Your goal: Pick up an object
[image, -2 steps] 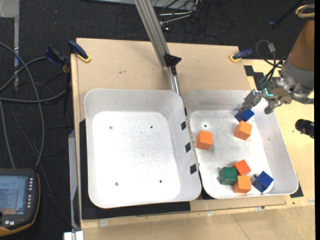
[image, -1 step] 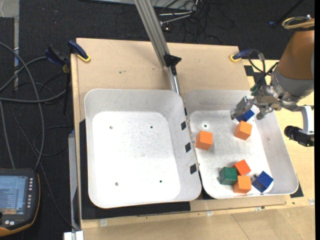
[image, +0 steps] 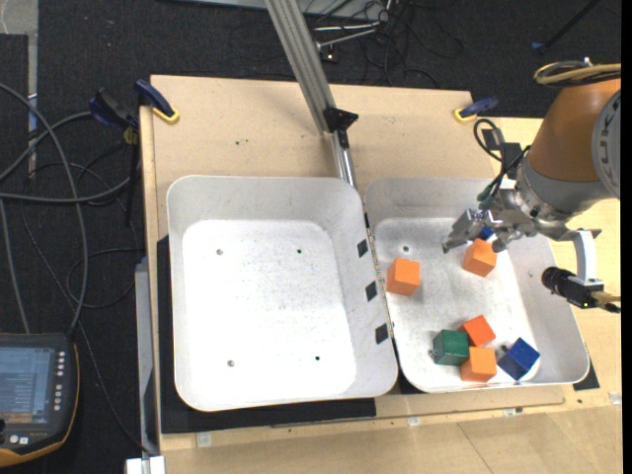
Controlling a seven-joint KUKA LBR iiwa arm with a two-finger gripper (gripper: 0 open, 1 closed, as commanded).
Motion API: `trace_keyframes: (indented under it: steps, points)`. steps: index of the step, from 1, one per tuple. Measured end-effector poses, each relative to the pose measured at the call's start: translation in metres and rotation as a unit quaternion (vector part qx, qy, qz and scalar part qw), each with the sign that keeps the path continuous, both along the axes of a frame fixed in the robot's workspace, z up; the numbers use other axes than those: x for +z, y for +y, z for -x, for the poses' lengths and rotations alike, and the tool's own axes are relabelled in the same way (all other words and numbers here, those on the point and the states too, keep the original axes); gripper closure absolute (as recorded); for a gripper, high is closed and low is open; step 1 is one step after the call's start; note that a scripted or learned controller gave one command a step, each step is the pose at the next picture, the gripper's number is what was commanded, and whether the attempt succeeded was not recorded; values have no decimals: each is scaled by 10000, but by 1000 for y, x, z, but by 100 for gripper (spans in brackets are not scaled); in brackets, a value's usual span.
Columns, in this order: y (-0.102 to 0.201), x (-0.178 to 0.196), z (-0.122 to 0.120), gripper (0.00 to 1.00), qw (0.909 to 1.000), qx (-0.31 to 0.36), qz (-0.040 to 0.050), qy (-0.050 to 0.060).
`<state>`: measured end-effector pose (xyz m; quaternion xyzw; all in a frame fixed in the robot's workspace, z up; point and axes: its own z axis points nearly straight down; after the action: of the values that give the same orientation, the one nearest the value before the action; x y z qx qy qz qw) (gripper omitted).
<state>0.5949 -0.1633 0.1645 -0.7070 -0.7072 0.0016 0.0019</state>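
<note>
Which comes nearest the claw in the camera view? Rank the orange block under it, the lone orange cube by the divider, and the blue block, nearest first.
1. Orange block, right at the claw.
2. Lone orange cube, left, by the divider.
3. Blue block, near front corner.

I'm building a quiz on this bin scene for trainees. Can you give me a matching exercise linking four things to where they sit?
Things:
1. green block
2. blue block
3. lone orange block
4. tool

Places:
A. near the right bin's front right corner
B. near the right bin's left wall, apart from the others
C. over the right bin's rear, beside an orange block
D. left end of the front cluster

Pairs: 1-D, 2-A, 3-B, 4-C
</note>
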Motion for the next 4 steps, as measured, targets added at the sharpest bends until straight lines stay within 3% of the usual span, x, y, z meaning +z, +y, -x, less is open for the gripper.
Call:
trace_keyframes:
  steps: [1,2,4]
  points:
    - [-2,-41,-5,0,9999,-3,32,-106]
    - [-2,-32,-6,100,9999,0,42,-121]
    - [-6,66,-14,100,10000,9,11,-43]
